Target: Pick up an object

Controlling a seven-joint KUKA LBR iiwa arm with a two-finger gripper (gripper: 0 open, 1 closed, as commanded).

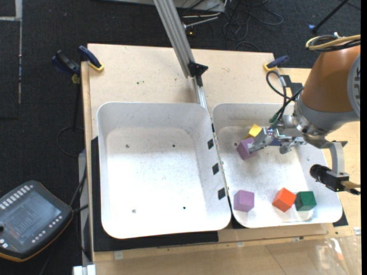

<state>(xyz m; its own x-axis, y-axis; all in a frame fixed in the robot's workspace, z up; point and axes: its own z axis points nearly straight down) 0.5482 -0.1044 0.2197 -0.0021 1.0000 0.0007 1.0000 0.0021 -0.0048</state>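
Arm enters from the right and is cut off by the frame edge; its orange wrist section covers the far right corner of the right bin; wrist hardware and cables hide the bin floor under the gripper body, so anything there is unreadable.

Gripper sits low over the right bin, fingers pointing toward the divider between bins; finger gap is hard to make out at this resolution; a purple block sits right at the fingertips, tilted, apparently touching them; cannot tell whether it is pinched or just resting against them, so finger state is undetermined.

Yellow block is just behind the fingers on the far side, partly covered by the gripper metalwork; only its top face reads clearly.

Remaining contents of right bin, all well clear of the fingers on the near side: second purple block near the divider; orange block and green block close together by the near right corner, the green one touching the bin rim area; contact between the two is unclear.

Left bin lies beyond the fingertips across the divider; only dark specks on its floor.

Pendant off-bench, lower left.
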